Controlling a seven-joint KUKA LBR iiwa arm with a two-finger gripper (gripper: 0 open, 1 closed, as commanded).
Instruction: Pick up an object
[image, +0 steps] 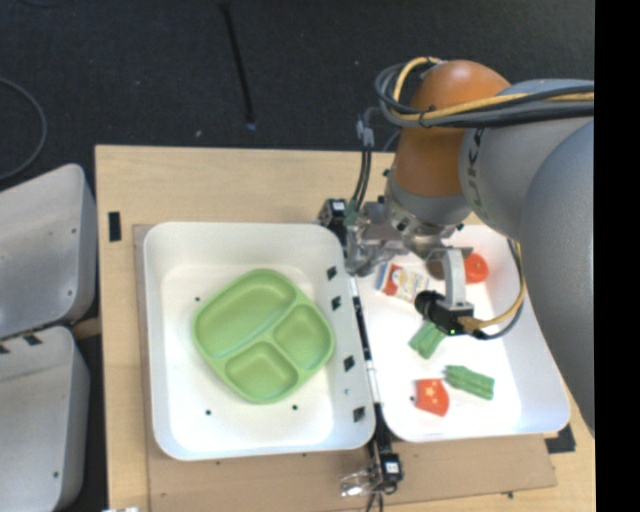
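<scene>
My gripper (372, 252) hangs low over the back left corner of the right bin (540, 370), under the orange wrist band. Just to its right lies a white and red packet (400, 284), close to it or touching; I cannot tell which. A red round piece (476, 267) sits further right. A green block (425, 341) lies near the bin's middle. Toward the front lie a green ridged piece (470, 381) and a red wedge (432, 397). Nothing shows held in the gripper.
The left bin (170, 400) holds a green divided plate (263, 334). A raised divider (358, 340) with black clips runs between the two bins. The grey arm covers the right bin's back right part.
</scene>
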